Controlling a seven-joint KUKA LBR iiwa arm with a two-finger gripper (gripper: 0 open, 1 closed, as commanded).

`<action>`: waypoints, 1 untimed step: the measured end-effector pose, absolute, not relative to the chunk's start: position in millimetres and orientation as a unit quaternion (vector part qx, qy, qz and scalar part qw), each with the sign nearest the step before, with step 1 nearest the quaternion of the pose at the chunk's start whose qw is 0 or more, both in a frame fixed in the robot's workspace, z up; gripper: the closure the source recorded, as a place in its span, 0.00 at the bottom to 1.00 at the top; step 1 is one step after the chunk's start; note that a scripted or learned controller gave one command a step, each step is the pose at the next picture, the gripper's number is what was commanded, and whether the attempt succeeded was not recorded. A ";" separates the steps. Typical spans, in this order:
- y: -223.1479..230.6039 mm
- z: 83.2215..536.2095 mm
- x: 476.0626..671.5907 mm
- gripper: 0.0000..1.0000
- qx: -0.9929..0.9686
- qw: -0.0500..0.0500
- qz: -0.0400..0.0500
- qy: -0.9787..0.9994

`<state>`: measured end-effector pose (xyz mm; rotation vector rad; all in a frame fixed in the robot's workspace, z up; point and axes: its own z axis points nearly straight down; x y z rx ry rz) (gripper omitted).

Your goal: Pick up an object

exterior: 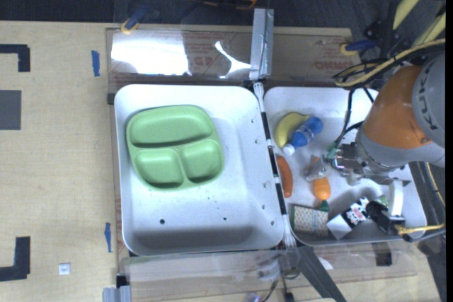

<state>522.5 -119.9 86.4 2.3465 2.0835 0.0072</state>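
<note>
My gripper (333,160) is low inside the right bin (333,97), below the orange band of the arm (396,117). Just left of it lies a small grey-and-red item (312,165), and a small orange piece (321,189) sits directly below. A yellow banana-shaped toy (289,126) and a blue bottle (304,133) lie at the upper left of this bin. A long orange-red object (284,175) rests along the bin's left wall.
A green divided tray (175,145) lies in the left bin (233,216). Along the right bin's front edge sit a mesh-patterned pouch (309,218) and a black-and-white object (357,213). Cables hang near the arm at the right.
</note>
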 end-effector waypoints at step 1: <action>-121.3 95.9 523.5 1.00 0.750 0.003 0.003 0.662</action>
